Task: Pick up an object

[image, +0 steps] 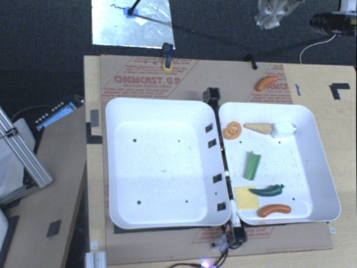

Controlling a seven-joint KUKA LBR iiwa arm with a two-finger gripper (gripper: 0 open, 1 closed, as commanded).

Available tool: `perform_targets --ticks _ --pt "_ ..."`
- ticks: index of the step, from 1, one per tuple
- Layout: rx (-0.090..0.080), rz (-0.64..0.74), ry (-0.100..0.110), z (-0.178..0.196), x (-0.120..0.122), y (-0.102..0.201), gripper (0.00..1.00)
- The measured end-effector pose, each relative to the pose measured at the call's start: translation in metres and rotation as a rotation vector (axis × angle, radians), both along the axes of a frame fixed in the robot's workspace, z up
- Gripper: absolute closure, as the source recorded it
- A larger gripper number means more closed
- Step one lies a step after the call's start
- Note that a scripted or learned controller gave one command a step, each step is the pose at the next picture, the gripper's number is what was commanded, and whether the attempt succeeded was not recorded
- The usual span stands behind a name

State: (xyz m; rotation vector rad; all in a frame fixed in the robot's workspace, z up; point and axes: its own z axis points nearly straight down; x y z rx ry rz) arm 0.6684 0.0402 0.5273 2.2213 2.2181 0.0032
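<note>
My gripper [271,17] hangs high at the top right of the camera view, above the floor beyond the bench and well away from both bins. The right bin [321,166] holds a pretzel [232,130], a cone-shaped item [258,128] next to a white piece [284,129], a green block [252,166], a dark green pepper [266,191], a yellow square [246,197] and an orange sausage [274,210]. Another orange sausage [266,83] lies on the cardboard outside the bin, behind it.
The left bin [159,161] sits beside the right one, joined by a black hinge strip [222,161]. A yellow-and-blue clamp [167,57] stands at the bench's back edge. A silver sheet [133,15] lies on the floor behind.
</note>
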Motion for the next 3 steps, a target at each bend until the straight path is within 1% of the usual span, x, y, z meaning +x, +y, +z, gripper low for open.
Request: perform_targets --ticks 1,2,3 --pt "-0.001 -0.002 0.0 0.008 0.0 -0.054 1.0" --pt "-0.001 0.0 -0.001 0.008 0.0 -0.12 1.0" --pt "-0.001 0.001 -0.001 0.008 0.0 -0.176 1.0"
